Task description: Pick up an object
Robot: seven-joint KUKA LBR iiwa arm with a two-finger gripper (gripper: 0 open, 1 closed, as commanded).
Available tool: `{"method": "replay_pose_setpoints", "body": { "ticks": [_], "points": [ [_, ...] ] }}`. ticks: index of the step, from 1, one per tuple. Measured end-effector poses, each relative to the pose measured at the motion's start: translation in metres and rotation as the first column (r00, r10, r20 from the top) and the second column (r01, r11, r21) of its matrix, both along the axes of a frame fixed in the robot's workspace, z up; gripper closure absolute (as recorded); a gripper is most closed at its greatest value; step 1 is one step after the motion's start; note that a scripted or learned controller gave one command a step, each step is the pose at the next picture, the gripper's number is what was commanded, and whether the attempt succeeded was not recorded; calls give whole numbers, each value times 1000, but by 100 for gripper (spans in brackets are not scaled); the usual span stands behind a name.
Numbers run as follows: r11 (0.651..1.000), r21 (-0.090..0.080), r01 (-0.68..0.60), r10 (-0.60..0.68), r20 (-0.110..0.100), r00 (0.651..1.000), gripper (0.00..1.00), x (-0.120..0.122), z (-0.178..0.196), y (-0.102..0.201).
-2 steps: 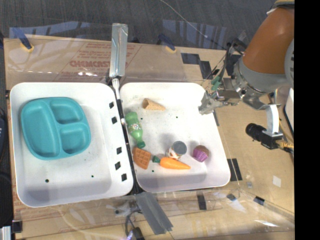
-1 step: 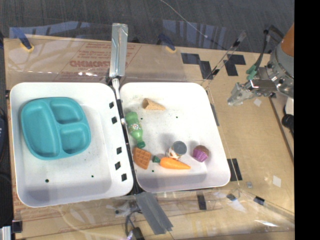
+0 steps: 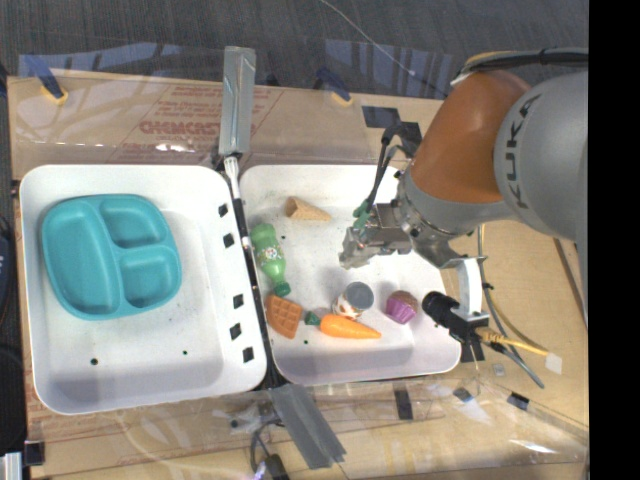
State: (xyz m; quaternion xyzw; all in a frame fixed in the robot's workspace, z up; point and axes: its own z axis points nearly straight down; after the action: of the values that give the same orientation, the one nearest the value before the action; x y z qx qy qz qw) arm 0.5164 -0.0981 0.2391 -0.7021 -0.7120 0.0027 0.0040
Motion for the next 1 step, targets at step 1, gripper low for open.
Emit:
{"method": "replay_pose_setpoints", "body": {
  "ticks": [1],
  "points": [
    [1000, -4, 11, -11, 14, 1000, 100, -29, 75, -72]
  ]
}}
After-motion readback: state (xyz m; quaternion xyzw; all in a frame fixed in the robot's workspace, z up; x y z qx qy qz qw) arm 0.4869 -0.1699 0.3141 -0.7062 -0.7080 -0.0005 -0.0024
